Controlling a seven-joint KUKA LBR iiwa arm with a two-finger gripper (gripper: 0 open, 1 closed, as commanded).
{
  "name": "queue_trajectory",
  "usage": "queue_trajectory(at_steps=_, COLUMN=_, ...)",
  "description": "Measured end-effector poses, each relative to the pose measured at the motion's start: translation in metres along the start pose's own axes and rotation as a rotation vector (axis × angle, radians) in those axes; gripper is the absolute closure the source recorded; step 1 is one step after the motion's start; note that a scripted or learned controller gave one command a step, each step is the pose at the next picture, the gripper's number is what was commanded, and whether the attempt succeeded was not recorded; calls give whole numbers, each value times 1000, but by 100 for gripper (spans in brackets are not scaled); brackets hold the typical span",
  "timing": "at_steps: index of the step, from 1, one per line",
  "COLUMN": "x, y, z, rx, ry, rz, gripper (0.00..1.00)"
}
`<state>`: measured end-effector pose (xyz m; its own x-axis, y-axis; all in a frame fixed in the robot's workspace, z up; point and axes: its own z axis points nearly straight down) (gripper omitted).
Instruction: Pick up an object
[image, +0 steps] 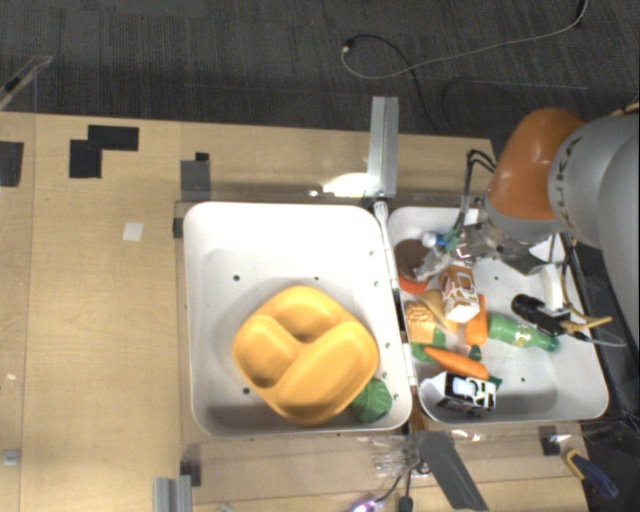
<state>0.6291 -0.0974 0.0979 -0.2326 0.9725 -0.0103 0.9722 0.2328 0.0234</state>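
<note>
The right bin (580, 385) holds a heap of small things. A brown and white carton (461, 293) lies near its middle, with a carrot (456, 361) and a green bottle (520, 333) below and to the right of it. A black and white item (468, 392) lies near the front wall. A dark brown round thing (409, 256) sits at the bin's far left. My gripper (463, 240) hangs over the far part of this bin, just above the carton, with the grey arm and orange band behind it.
The left bin (220, 250) carries a large yellow divided dish (303, 352), with a green object (373, 401) tucked under its front right edge. A metal post (383, 150) stands behind the wall shared by the bins. Wooden bench surrounds both.
</note>
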Motion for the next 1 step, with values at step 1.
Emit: queue_trajectory(at_steps=1, x=1, y=3, z=-13, rx=-8, ry=2, rz=-1, gripper=100)
